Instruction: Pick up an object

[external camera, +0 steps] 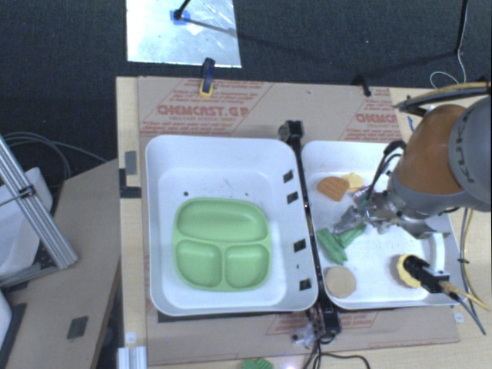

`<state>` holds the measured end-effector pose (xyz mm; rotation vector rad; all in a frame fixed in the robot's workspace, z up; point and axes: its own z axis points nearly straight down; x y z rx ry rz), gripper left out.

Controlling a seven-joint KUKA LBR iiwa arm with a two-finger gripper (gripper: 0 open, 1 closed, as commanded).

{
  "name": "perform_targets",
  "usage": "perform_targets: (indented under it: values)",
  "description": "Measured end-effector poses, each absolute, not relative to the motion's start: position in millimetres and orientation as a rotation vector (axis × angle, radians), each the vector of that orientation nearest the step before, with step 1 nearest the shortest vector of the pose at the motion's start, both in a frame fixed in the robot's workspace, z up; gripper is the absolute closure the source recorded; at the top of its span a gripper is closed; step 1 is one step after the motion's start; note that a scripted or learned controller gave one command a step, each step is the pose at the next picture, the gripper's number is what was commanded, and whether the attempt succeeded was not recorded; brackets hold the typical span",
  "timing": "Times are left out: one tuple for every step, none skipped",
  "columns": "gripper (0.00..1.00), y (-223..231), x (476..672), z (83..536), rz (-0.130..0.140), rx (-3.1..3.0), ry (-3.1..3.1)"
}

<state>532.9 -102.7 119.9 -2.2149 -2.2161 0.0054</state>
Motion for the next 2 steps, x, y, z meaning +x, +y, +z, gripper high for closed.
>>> perform_targets:
  values:
    - [0.0, -84.8, 513.3, 85.7, -0.01, -2.227, -2.224]
    - [0.0, -93.3, 582.7, 87.7, -0.011, -2.221, -2.233]
